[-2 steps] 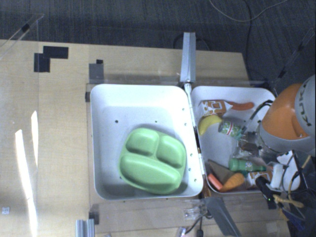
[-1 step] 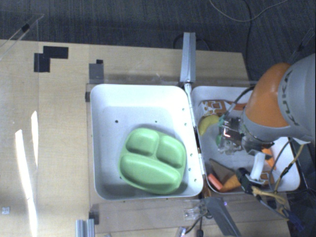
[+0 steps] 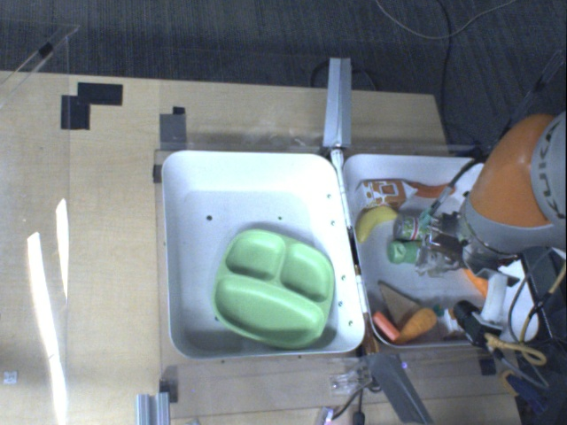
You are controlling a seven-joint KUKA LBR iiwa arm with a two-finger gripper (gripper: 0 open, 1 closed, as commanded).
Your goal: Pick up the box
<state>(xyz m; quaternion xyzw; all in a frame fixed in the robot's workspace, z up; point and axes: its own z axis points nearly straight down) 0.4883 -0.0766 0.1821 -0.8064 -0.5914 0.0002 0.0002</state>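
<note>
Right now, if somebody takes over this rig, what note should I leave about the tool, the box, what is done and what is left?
Tool: down inside the right bin, over the clutter; I cannot tell if it is open or shut.
Box: white and orange carton lying at the bin's far end, beside the banana. Nothing shows it gripped.
A green can sits right at the tool. Left bin holds the green divided tray.
Done: the arm has reached in.
Left: grasp and lift the box.

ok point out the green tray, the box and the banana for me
green tray point(image 3: 275, 288), camera view, on the divider between its compartments
box point(image 3: 387, 190), camera view, on its printed top face by the right bin's far wall
banana point(image 3: 374, 220), camera view, on its yellow middle
</note>
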